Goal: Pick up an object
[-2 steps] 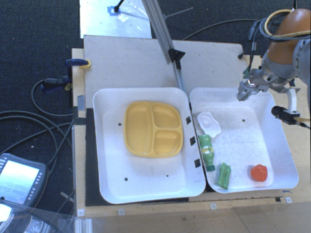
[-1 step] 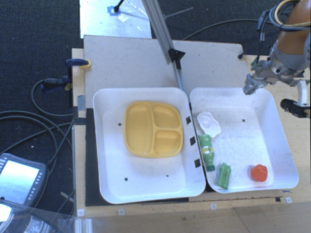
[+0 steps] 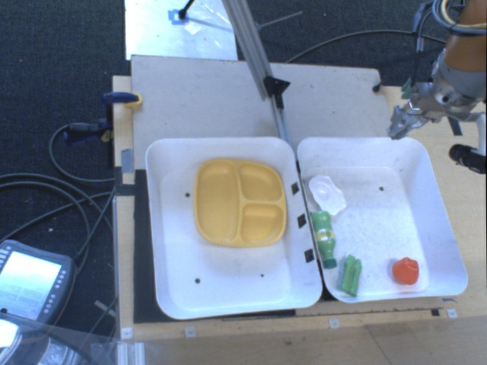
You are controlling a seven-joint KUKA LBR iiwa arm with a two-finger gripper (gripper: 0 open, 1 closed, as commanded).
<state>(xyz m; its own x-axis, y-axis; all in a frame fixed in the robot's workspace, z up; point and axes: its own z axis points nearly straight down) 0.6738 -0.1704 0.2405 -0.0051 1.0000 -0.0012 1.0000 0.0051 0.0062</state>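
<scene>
The right bin (image 3: 426, 166) holds a white crumpled object (image 3: 326, 192), a green bottle (image 3: 325, 238), a small green piece (image 3: 351, 274) and a red-orange object (image 3: 405, 271). My gripper (image 3: 401, 125) hangs above the bin's far right rim, well away from all of these. Nothing shows between its fingers.
A yellow divided plate (image 3: 240, 202) lies in the left bin (image 3: 167, 204). A grey camera pole (image 3: 251, 40) slants across the bench behind the bins. Cables and a teach pendant (image 3: 27, 280) lie on the floor at left.
</scene>
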